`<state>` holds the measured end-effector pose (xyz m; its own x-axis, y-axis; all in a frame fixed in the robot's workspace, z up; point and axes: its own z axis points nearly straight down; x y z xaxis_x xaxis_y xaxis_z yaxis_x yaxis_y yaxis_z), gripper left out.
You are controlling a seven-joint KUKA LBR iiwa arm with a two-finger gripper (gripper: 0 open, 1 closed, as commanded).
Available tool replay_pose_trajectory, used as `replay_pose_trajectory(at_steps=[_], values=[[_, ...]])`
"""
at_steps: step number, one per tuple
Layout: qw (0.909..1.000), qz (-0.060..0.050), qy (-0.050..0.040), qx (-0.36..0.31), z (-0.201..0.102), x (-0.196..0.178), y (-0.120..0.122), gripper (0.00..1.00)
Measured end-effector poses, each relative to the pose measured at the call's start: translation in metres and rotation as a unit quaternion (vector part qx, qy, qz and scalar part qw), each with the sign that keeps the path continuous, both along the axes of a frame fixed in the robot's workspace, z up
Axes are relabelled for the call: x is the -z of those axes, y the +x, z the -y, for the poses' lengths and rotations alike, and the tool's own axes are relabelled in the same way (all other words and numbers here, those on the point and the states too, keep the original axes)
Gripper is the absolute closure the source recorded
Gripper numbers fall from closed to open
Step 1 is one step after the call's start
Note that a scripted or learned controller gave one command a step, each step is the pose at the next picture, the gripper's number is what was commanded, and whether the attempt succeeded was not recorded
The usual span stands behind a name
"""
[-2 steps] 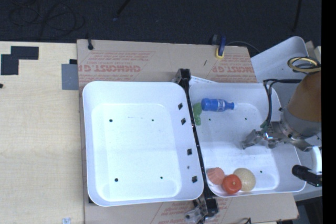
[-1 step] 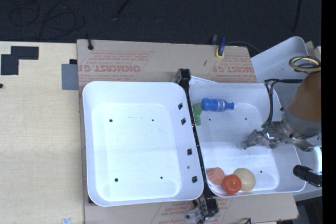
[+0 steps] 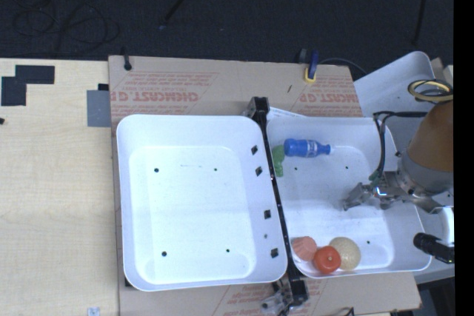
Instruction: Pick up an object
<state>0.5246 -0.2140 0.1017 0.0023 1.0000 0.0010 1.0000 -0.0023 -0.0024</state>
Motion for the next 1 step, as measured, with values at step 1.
replay_pose_trajectory(at_steps=[1], values=[[1.0000, 0.000, 0.0000, 0.000, 0.0000, 0.0000, 0.0000, 0.00]])
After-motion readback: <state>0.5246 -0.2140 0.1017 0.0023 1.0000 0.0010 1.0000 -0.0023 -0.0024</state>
